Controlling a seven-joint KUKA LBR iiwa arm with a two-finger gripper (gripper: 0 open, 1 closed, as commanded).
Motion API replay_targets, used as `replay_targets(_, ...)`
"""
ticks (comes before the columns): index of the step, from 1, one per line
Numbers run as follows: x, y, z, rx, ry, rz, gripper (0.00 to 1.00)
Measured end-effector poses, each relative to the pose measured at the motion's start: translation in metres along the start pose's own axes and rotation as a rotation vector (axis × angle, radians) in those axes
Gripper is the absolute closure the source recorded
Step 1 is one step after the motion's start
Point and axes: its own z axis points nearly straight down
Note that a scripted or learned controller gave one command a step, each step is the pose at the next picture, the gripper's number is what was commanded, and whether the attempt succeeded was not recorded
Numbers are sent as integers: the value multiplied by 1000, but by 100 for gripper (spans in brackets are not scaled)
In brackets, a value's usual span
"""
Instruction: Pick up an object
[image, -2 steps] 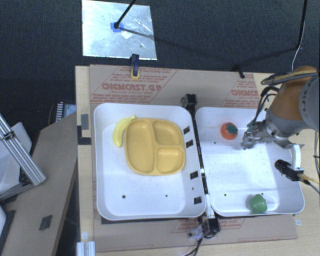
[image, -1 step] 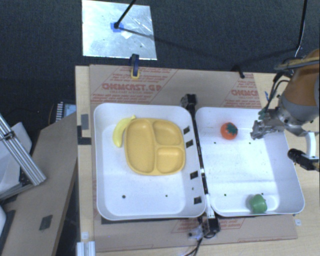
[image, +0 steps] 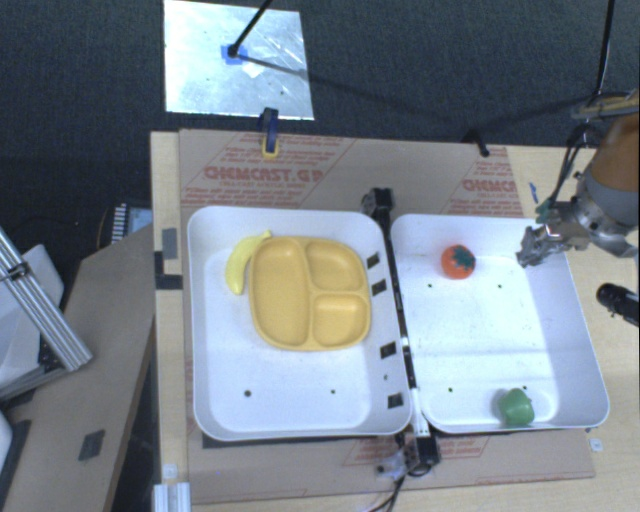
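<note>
Two shallow white bins sit side by side on the table (image: 170, 170), which is covered by a brown sheet printed with red lettering.

Left bin (image: 215, 400): two items. One yellow compartment tray (image: 305, 295) with three sections lies near the bin's middle, slightly toward the far side. One yellow banana (image: 240, 262) lies against the tray's far-left edge, touching it or very nearly so.

Right bin (image: 480, 350): two items. One red-orange tomato-like toy (image: 458, 261) with a green top rests on the bin floor toward the far side, left of centre. One green rounded object (image: 516, 406) sits at the near side, close to the near rim and right of centre. The two are well apart from each other.

One arm enters from the right. Its pincer (image: 533, 248) is positioned over the far-right part of the right bin, near the rim, to the right of the tomato-like toy and apart from it. Nothing is seen between its fingers; whether they are parted or closed cannot be told from this angle.

Other items noted: one silver metallic sheet (image: 238, 60) on the dark floor beyond the table, and one yellow-and-blue clamp (image: 269, 132) at the table's far edge
</note>
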Motion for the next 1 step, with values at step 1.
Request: replay_targets(1, 0, 1, -18, 2, 1, 0, 100)
